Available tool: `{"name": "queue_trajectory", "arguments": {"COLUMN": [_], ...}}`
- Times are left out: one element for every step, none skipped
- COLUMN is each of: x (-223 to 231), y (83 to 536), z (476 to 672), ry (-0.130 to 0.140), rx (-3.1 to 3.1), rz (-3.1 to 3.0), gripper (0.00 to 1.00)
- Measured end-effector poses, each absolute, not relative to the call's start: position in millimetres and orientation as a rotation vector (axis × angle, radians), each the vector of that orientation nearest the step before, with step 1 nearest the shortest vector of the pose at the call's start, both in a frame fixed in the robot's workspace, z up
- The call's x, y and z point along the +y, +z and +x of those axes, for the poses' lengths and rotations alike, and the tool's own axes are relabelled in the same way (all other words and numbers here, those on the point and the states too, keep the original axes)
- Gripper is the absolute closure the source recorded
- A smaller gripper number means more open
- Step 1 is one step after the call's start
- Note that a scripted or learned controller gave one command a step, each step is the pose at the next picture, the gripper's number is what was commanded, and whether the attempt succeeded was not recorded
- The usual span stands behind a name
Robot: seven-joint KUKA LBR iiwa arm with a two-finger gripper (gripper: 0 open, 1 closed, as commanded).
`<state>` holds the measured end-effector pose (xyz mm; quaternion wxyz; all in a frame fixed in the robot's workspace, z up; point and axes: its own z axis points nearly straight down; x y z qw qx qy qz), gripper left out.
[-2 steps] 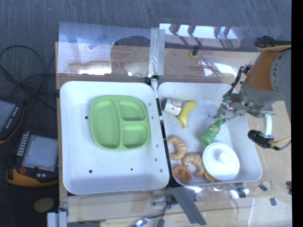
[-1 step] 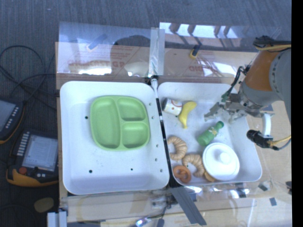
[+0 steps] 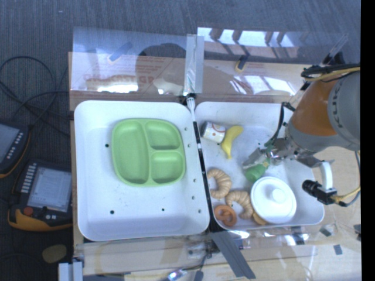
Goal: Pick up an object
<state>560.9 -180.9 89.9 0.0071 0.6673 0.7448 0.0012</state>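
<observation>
My gripper [image 3: 259, 156] hangs low over the middle of the right bin [image 3: 304, 218], on the grey arm with the orange band that comes in from the right. A small green object [image 3: 255, 172] lies right under its tip, touching or nearly touching it. A yellow banana [image 3: 230, 139] and a white cup with red marks [image 3: 212, 132] lie to the gripper's left. Two tan pretzel-like pieces [image 3: 220, 180] [image 3: 239, 199], an orange-brown donut [image 3: 225, 215] and a round white lidded bowl [image 3: 273, 198] lie along the near side.
The left bin [image 3: 94, 215] holds a green divided plate [image 3: 147, 151]. A raised wall [image 3: 199, 157] separates the two bins. Clear plastic panels stand behind both bins. Cables and a handheld pendant lie on the floor at the left.
</observation>
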Motion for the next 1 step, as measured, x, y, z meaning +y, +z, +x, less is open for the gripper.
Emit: {"name": "queue_trajectory", "arguments": {"x": [-184.4], "y": [89.9], "z": [556.8], "ry": [0.014], "rx": [2.247], "rz": [2.177], "gripper": [0.0]}}
